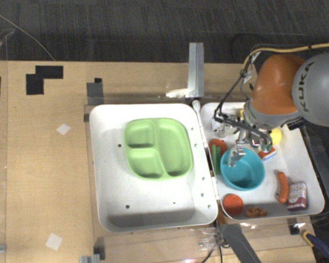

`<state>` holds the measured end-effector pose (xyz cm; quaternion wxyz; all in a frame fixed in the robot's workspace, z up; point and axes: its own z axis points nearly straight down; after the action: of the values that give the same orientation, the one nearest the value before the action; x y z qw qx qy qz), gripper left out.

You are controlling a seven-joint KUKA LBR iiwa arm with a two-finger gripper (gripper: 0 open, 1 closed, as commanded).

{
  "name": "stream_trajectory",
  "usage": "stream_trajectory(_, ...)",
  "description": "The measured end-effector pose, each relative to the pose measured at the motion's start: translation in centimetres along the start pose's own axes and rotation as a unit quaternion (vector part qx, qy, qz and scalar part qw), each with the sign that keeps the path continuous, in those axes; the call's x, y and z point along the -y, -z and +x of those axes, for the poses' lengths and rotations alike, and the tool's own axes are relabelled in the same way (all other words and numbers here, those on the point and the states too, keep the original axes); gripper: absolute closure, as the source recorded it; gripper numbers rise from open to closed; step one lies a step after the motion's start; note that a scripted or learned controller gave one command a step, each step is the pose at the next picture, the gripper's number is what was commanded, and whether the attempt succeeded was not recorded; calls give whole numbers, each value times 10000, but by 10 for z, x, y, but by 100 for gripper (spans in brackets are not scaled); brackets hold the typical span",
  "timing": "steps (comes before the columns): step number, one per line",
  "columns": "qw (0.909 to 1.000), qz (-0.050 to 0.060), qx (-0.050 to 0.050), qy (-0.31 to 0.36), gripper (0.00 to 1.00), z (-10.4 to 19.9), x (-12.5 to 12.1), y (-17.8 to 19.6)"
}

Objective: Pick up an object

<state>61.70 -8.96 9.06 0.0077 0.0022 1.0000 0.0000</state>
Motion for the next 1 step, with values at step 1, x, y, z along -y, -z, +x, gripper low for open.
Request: stream_trajectory(1, 9980, 24, -1, 630, 0, -10, 85, 47)
